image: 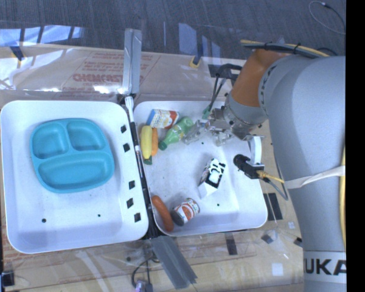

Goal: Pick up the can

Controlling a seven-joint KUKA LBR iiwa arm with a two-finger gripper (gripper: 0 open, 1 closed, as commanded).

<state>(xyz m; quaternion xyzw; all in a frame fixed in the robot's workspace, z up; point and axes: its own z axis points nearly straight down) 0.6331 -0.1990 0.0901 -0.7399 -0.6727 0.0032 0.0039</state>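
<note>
The can point(187, 210), small with a red and white label, lies on its side near the front edge of the right bin point(246, 208). My gripper point(211, 131) hangs over the back of that bin, well behind the can and apart from it. It stands open with nothing between its fingers, just right of a green bottle point(173, 134).
An orange-red sausage shape point(160, 210) lies touching the can's left side. A white box with black marks point(212, 175) sits mid-bin. A yellow banana point(146, 142) and an orange-white packet point(161, 118) lie at the back left. The left bin point(24, 224) holds a blue divided plate point(72, 154).
</note>
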